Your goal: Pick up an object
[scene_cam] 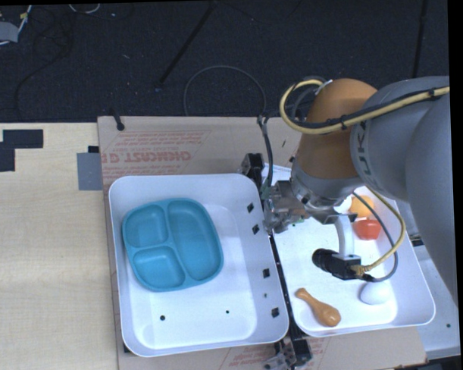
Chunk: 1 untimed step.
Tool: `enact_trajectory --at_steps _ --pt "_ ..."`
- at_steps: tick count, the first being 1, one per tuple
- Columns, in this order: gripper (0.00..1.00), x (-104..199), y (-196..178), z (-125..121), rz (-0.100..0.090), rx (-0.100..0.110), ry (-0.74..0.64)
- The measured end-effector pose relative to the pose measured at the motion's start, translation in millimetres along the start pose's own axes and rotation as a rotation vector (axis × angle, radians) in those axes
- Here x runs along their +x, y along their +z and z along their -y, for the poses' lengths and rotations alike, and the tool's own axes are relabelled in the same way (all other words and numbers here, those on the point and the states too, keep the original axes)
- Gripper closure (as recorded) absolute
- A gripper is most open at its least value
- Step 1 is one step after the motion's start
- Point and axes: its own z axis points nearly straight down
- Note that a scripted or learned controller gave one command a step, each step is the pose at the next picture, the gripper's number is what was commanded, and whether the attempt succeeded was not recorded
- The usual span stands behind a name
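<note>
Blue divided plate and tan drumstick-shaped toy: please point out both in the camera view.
blue divided plate [173, 245], camera view, centre where dividers meet.
tan drumstick-shaped toy [319, 305], camera view, middle of body.

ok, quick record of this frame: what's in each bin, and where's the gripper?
left bin: blue divided plate
right bin: tan club, white egg, red block
gripper: at the right bin's left edge, by the divider
grasp: cannot tell
task: no object seen lifted
</note>
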Motion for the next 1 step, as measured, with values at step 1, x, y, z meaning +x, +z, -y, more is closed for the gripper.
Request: enact_trajectory --at_steps 1 --pt "1.00 55.6 -11.5 2.2 0.002 -0.003 0.000"
